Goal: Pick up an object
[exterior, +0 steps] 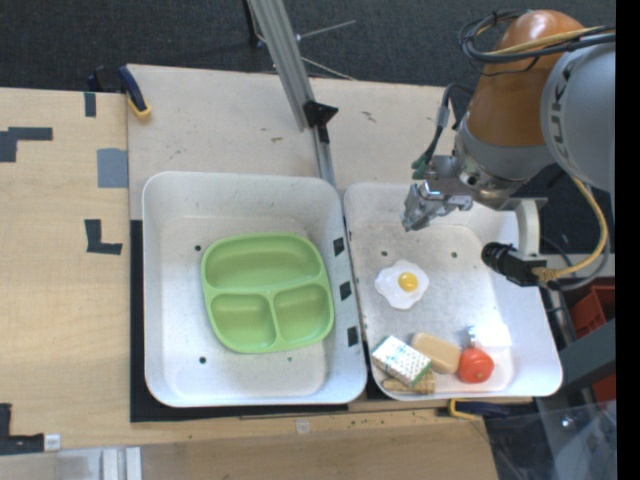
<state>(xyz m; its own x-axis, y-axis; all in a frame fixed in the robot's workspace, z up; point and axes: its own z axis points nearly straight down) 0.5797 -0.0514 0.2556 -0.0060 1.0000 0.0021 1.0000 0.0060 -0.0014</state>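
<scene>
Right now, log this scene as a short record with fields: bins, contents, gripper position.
left bin: holds a green divided plate
right bin: holds a fried egg toy, a small printed box, a tan block, a red tomato-like piece
clustering: box, block and red piece lie together at the near edge; the egg lies apart, mid-bin
gripper: over the far part of the right bin, nothing seen between its fingers

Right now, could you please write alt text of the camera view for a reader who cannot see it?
The gripper hangs over the right bin, above a fried egg, a small box, a tan block and a tomato. The left bin holds a green divided plate.
</scene>
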